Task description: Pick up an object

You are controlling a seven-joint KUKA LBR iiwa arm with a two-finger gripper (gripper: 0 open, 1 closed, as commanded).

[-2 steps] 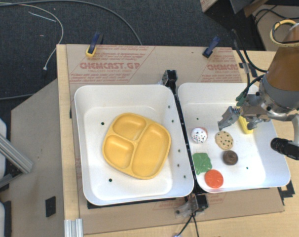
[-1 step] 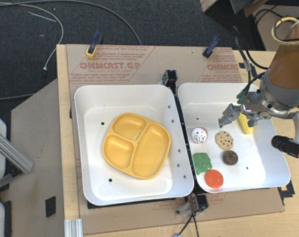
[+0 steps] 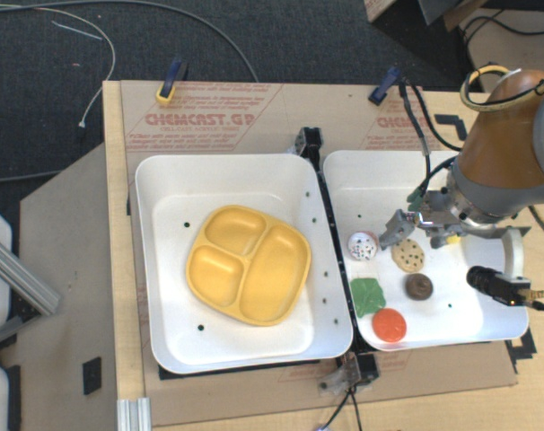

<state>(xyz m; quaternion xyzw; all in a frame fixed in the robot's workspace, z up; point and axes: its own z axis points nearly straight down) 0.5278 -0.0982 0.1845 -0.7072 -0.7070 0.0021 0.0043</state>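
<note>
Nearest you in the right bin sits an orange-red ball, touching a green leafy toy just behind it; a small brown round piece lies a little to their right. Behind those comes a speckled cookie-like disc, with a white die with dots to its left. The gripper hovers right over the disc's far edge, and you can't tell how wide it stands, because the wrist hides it from above. The disc is the likeliest target; it lies flat and round, so it has no real long axis or heading to line up with. That flatness is your risk: a thin disc on the bin floor gives little to grip, so a close could skate over it or nudge it into the die or the brown piece. Farther left, the yellow divided plate fills the left bin, well apart.
</note>
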